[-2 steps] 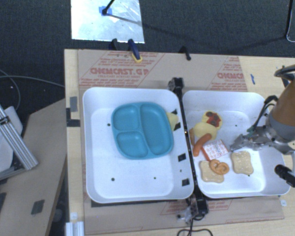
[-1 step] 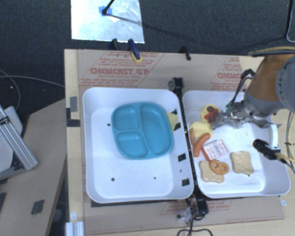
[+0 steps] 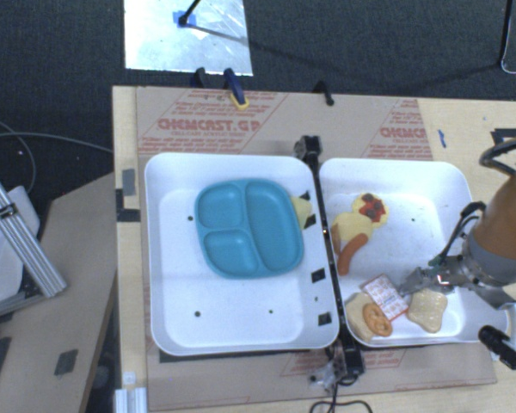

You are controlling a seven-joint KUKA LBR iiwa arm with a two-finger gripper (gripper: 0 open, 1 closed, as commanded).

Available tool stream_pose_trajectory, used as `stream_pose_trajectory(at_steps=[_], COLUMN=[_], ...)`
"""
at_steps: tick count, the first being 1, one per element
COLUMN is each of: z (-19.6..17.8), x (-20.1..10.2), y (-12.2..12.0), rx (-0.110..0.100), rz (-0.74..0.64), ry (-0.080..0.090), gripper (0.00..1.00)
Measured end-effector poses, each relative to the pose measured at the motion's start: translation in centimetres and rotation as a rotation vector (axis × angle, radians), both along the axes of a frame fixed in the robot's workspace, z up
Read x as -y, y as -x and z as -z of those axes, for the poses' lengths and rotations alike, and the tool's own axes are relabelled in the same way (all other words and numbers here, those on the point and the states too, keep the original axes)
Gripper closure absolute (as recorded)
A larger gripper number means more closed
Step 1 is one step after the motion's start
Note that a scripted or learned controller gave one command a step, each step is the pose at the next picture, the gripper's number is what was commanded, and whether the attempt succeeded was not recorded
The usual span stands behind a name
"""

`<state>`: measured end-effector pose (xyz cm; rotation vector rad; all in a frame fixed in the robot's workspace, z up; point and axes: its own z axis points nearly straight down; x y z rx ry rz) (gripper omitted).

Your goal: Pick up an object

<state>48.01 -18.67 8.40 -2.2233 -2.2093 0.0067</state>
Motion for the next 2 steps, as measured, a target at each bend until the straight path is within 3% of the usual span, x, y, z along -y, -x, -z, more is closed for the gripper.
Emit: stream_pose_trajectory(at_steps=[1, 2], z=[-0.2, -10.7], x=[-10.0, -17.8], y=[-3.2, -9.0], rx=[0.011, 0.024], rz=[-0.018, -0.021], ry=[0.000, -0.001], gripper=[0.00, 0.00])
